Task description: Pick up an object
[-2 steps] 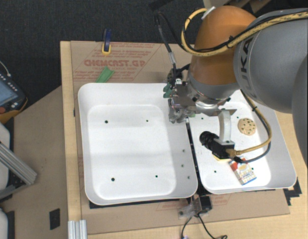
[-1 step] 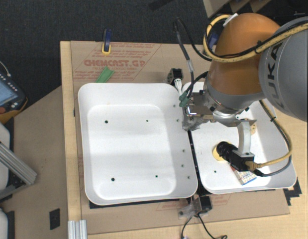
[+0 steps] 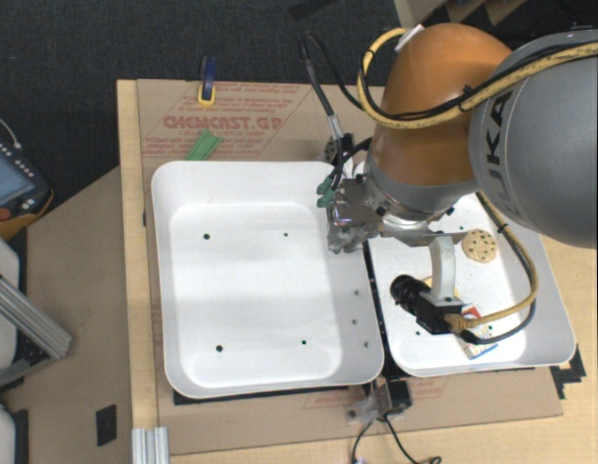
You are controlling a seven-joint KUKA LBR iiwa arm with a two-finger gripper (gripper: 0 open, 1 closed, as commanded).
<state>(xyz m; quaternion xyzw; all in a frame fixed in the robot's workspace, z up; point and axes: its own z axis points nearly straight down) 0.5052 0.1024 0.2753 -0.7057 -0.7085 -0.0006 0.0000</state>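
The grey arm reaches in from the right, its orange band bulging over the far half of the right bin and hiding much of it. Below the band the gripper hangs over the line where the two bins meet, right at the right rim of the left bin and toward its far end. It is seen from above and partly under the wrist, so whether it is open or closed cannot be told, and nothing can be seen held in it.

In the right bin a small round tan disc with dark specks, much like a biscuit, lies flat on the white floor to the right of the gripper, apart from it and close beside the arm's edge. At that bin's near edge a small red-and-blue item lies partly under a yellow cable; its shape is too small to make out.

The left bin shows a bare white floor marked with four dark dots. Both bins rest on a brown cardboard sheet with red lettering along its far side. On that sheet, just beyond the left bin's far left corner, lies a small green piece, and a blue clip grips the sheet's far edge
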